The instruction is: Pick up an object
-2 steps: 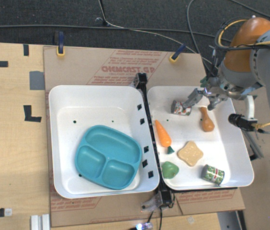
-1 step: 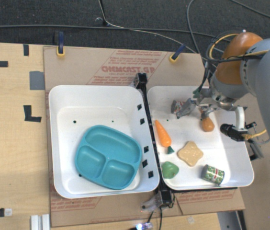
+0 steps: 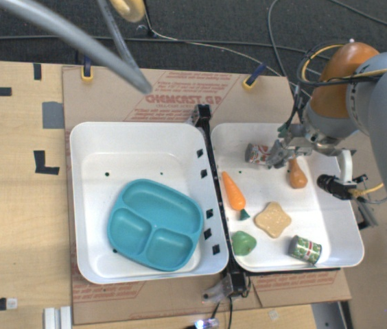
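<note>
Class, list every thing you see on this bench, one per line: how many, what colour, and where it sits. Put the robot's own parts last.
bins: 2, white, side by side on a cardboard sheet
divided plate: 1, turquoise, in the left bin, three compartments
carrot: 1, orange with green tip, right bin, near the divider
toast slice: 1, tan, right bin, centre front
green piece: 1, green, right bin, front left corner
can: 1, green with a pale end, lying in the right bin's front right
grey piece: 1, grey with red, right bin, back, beside the gripper
brown piece: 1, orange-brown, right bin, just below the gripper
arm: 1, grey with orange band, reaching in from the right
gripper: 1, dark metal, low over the right bin's back
</note>
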You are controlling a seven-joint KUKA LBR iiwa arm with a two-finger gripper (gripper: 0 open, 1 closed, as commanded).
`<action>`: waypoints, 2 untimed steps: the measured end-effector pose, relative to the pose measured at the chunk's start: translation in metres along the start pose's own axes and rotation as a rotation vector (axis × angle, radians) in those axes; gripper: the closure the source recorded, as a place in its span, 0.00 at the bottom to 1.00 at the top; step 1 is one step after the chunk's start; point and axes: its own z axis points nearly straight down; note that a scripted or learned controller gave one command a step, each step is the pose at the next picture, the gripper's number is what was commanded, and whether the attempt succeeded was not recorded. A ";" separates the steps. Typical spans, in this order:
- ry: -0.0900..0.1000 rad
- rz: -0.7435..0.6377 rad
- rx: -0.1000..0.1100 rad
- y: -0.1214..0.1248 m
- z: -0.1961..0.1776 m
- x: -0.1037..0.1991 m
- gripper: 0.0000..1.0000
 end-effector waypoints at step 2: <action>-0.002 0.002 -0.011 -0.001 -0.099 -0.007 1.00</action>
